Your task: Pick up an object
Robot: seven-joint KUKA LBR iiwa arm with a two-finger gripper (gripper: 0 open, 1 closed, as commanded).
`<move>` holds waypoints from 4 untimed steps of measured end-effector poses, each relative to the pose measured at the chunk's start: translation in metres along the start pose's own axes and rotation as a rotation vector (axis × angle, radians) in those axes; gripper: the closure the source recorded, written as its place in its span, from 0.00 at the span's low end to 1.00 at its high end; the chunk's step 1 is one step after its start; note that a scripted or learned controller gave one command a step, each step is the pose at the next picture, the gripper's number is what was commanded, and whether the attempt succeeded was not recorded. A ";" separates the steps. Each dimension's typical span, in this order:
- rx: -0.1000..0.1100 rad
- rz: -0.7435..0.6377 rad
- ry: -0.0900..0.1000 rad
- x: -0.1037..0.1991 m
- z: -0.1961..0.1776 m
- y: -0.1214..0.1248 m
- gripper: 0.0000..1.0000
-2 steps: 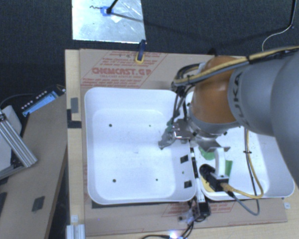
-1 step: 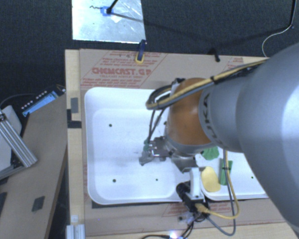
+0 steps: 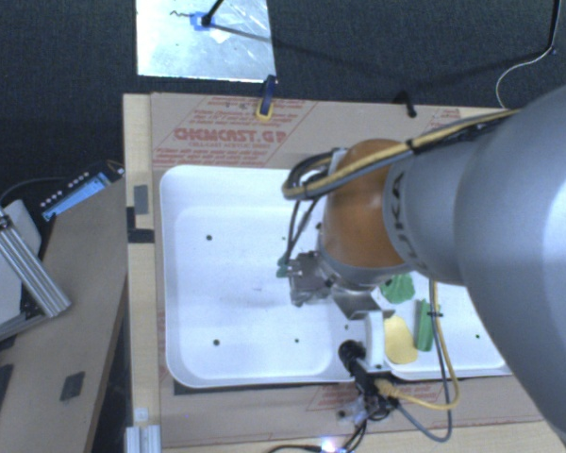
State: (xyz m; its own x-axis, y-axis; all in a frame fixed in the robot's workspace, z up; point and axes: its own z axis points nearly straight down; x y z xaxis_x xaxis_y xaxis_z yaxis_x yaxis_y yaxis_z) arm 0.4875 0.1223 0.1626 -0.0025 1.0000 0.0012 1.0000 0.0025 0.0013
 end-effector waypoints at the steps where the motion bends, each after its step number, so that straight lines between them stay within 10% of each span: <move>1: -0.019 -0.005 0.006 0.024 -0.182 0.030 1.00; 2: 0.003 -0.007 0.000 0.091 -0.116 0.038 1.00; 4: -0.008 -0.002 0.001 0.111 -0.175 0.185 1.00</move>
State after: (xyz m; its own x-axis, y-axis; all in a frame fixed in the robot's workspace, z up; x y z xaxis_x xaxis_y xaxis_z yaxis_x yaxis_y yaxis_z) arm 0.6722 0.2337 0.3379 -0.0047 1.0000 0.0017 0.9999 0.0046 0.0098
